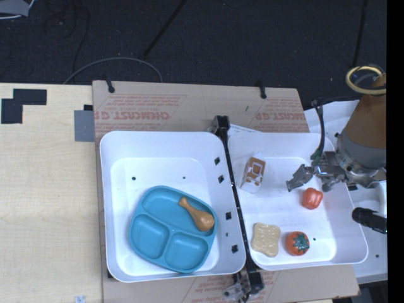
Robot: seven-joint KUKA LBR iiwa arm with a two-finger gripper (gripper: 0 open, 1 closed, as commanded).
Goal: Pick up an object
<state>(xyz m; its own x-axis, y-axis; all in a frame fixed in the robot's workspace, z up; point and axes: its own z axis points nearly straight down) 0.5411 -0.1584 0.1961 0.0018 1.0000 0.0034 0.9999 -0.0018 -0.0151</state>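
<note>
My gripper [314, 180] reaches into the right bin [353, 257] from the right and is open, one dark finger [297, 181] stretched out to the left. A small red fruit-like object [311, 198] lies just below the fingers on the bin floor, not held. Further forward lie a red tomato with a green top [297, 243] and a pale bread slice [266, 239]. A small white and brown packet [253, 172] rests near the bin's left wall.
The left bin [120, 169] holds a blue divided plate [148, 235] with a tan drumstick [197, 214] on it. A black divider clip [222, 126] sits between the bins. The arm's grey body [366, 137] stands over the right bin's right side.
</note>
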